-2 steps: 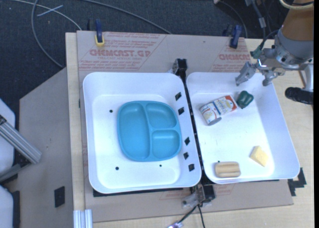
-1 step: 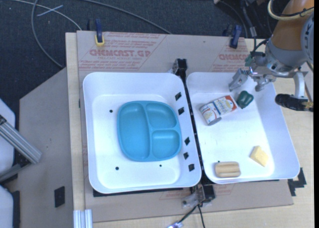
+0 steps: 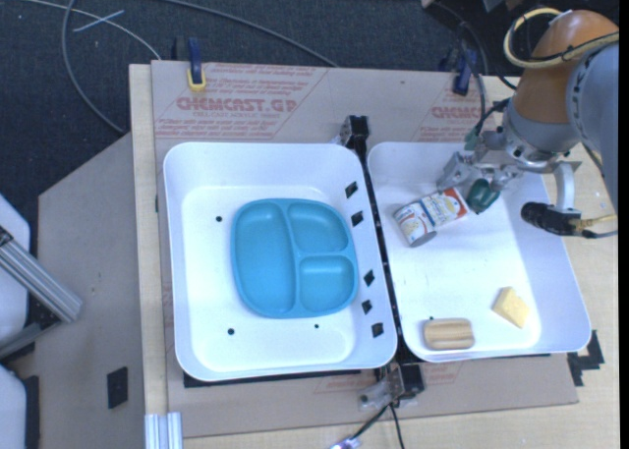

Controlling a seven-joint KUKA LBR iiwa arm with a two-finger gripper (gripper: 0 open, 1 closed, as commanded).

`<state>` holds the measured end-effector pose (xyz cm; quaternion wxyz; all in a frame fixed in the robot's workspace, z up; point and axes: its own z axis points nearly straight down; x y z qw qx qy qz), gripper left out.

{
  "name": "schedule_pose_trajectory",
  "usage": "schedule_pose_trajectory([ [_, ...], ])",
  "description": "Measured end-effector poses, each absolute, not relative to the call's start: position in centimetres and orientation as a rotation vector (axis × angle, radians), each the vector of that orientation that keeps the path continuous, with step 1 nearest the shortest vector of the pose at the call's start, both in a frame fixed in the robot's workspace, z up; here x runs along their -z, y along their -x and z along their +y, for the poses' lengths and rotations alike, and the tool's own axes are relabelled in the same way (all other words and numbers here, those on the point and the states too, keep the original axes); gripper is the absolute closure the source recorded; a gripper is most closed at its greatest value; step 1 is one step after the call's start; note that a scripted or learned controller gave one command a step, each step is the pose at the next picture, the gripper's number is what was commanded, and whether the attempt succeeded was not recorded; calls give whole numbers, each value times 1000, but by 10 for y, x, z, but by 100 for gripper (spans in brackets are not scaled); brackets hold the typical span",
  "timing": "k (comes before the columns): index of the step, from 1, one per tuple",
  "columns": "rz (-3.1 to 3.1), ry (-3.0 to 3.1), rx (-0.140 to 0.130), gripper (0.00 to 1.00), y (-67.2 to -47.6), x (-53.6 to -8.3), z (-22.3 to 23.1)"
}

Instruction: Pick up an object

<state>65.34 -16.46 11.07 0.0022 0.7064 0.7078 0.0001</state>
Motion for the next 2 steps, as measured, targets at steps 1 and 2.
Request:
schedule_pose_trajectory([
  [1,2216,-2208,-12,100,-657,-128,-165],
  [2,2218,-2215,-7,100,-660,-193,-169],
])
